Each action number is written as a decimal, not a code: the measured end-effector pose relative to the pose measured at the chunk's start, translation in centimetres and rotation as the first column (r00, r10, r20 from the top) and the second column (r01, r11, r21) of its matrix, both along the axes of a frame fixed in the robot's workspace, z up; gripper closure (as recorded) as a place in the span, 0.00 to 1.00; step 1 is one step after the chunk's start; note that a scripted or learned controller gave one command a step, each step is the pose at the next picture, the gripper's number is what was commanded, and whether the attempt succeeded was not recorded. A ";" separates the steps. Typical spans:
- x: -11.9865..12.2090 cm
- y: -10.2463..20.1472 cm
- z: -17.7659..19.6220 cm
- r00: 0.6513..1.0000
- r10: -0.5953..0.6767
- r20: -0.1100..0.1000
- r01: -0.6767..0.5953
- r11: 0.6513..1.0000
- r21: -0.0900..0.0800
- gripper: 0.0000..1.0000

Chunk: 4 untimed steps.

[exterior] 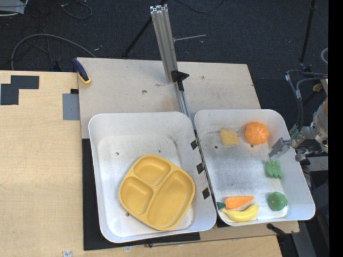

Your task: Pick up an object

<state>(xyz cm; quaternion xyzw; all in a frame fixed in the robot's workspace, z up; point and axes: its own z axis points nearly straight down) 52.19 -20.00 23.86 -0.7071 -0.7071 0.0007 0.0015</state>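
Gripper (pixel 284 146) beside round orange fruit (pixel 256 133).

You have two white bins: the left bin (pixel 107 138) holds a yellow divided plate (pixel 156 191), plain and unpatterned. In the right bin (pixel 236 116) you will find a pale yellow block (pixel 229 137), an orange round fruit (pixel 256 133), a bright green ridged piece (pixel 273 169), a darker green round piece (pixel 277 201), an orange carrot with a green tip (pixel 238 202), and a yellow banana (pixel 241 213). The bench (pixel 128 84) beneath is beige, the floor (pixel 107 15) dark.
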 end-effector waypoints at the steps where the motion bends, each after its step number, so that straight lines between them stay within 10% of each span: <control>1: 0.5 0.6 -6.1 1.000 0.000 -0.004 0.000 1.000 0.002 0.00; 3: -0.3 1.0 -14.4 1.000 0.000 0.004 0.000 1.000 0.001 0.00; 4: -0.1 1.3 -13.3 1.000 -0.001 0.011 0.001 1.000 0.008 1.00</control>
